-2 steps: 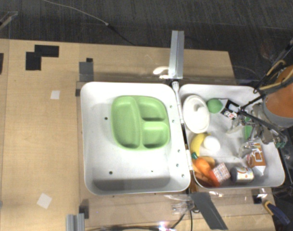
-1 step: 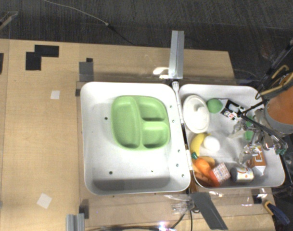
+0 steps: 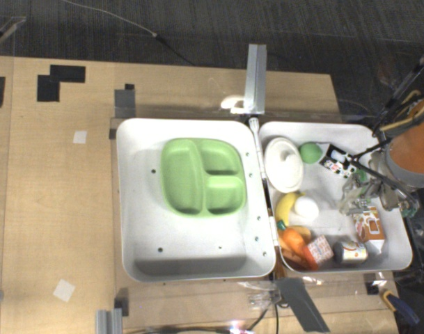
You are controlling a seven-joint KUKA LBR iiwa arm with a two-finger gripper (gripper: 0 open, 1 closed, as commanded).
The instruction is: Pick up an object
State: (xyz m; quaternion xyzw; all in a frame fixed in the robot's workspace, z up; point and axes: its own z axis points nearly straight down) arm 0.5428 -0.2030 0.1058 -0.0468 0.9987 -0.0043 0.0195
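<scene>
My gripper (image 3: 353,197) hangs low over the right part of the right bin (image 3: 399,256), coming in from the arm's orange band (image 3: 415,152). Just below it lies a small brown and white carton (image 3: 371,225). A black and white packet (image 3: 333,160) lies just above it. Further left in the same bin are a white bowl (image 3: 284,163), a green ball (image 3: 310,152), a yellow banana (image 3: 285,208), a white egg-shaped thing (image 3: 306,208), an orange thing (image 3: 295,245), a small reddish box (image 3: 320,249) and a small can (image 3: 354,253).
The left bin (image 3: 138,207) holds a green divided plate (image 3: 201,177). A metal post (image 3: 255,78) stands behind the wall between the two bins. Cables run beside the arm at the right edge (image 3: 399,110).
</scene>
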